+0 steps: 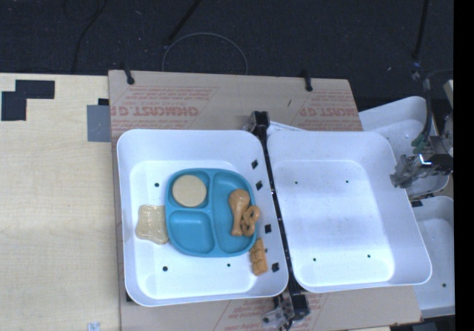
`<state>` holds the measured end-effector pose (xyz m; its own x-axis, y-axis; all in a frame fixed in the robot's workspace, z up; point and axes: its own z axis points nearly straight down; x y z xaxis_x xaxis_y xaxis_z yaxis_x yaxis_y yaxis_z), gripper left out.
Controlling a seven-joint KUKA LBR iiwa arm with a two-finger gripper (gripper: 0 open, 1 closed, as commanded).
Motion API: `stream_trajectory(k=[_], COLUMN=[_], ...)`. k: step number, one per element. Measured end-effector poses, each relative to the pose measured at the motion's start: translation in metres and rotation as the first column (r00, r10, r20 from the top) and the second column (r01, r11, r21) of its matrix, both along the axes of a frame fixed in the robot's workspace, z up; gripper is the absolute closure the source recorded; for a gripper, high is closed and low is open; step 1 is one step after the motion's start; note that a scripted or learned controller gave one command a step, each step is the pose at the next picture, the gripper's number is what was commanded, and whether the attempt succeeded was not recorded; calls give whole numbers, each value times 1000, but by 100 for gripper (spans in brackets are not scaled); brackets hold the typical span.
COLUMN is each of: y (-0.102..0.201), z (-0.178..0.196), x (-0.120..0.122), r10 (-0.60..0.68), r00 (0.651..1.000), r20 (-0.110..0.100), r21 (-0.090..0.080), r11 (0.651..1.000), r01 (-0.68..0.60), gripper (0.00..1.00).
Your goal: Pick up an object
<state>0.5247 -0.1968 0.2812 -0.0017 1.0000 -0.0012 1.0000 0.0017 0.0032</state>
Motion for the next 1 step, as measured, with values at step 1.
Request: stream_trajectory(k=[1], y=[49], z=[2], x=[5], r10=[3], r00=[1000], r20=[-6], r21=[3], r11=[1000], r01=[-2], gripper=[100])
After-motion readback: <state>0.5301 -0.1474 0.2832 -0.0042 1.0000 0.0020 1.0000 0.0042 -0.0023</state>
